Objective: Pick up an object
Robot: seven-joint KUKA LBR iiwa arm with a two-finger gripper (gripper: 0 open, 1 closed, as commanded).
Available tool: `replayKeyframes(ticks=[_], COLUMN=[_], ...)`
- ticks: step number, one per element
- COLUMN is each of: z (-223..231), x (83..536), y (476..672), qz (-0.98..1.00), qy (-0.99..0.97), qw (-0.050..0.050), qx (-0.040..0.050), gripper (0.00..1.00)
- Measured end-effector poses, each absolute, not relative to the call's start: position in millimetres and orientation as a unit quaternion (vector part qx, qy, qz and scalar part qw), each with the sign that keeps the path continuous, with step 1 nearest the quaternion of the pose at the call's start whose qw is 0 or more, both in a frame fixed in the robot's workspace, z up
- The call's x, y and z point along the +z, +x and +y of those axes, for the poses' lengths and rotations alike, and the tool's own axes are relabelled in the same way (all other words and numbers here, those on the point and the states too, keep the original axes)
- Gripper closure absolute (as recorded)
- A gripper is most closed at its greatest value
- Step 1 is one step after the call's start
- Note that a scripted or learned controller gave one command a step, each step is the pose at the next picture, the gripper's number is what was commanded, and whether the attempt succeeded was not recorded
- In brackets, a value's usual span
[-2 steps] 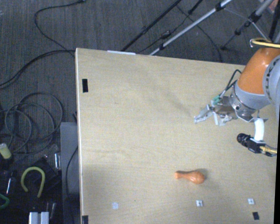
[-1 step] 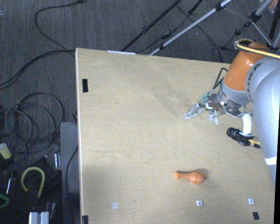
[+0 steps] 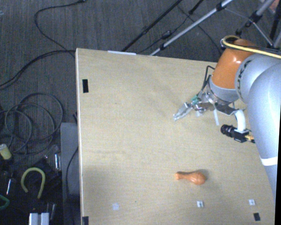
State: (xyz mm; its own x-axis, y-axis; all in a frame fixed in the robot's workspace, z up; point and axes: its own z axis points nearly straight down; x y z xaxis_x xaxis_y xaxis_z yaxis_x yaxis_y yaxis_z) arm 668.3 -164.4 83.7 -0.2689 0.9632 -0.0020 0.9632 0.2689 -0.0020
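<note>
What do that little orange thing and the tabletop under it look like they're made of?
The orange object, bulb-shaped with a thin neck, has an even matte colour: probably soft rubber or plastic, but it's too small to be sure. The tabletop looks like pale, matte wood or laminate board, flat with faint grain.

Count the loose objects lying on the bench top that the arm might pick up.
1. An orange pear-shaped object lies near the bench's front edge, apart from the gripper, which is farther back. The arm may hide others at the right.
</note>
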Motion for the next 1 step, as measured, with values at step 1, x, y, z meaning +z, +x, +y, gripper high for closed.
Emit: replayKeyframes(ticks=[1], z=[-164.4], x=[93.1], y=[668.4], qz=[0.797], qy=[0.604], qw=[0.001], qx=[-0.0025], gripper=[1.00])
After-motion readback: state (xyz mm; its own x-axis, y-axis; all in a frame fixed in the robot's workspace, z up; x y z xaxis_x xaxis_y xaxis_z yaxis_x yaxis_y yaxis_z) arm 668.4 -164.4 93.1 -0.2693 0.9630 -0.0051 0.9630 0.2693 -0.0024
